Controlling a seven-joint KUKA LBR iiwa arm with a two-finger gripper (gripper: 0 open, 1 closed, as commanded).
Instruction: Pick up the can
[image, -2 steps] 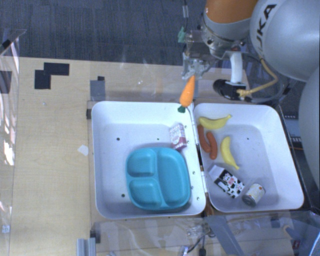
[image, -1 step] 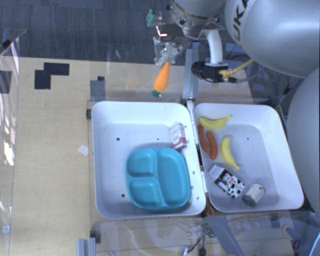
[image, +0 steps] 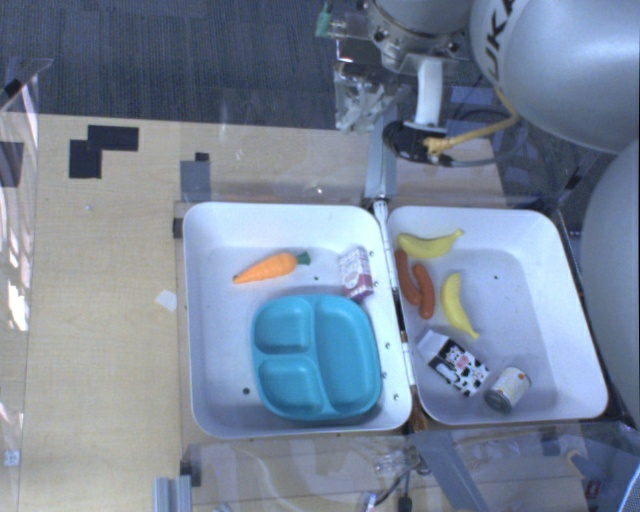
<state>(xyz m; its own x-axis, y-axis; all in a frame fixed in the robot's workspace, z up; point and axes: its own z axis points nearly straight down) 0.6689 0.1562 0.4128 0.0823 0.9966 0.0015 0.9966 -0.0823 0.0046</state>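
Can (image: 507, 388) on its side, end facing lower left (right bin (image: 560, 262))

The arm (image: 560, 60) is cut off by the top and right edges at one to three o'clock, so only its grey housings show. The gripper (image: 352, 75) at twelve o'clock is a blurred tangle of clear and metal parts, clipped by the top edge. The print on the small packet (image: 356, 273) and on the black-and-white carton (image: 458, 366) is too small to read. The can (image: 506, 389) at five o'clock lies with its label too blurred to make out. Metal fittings (image: 400, 480) at six o'clock are cropped by the bottom edge.
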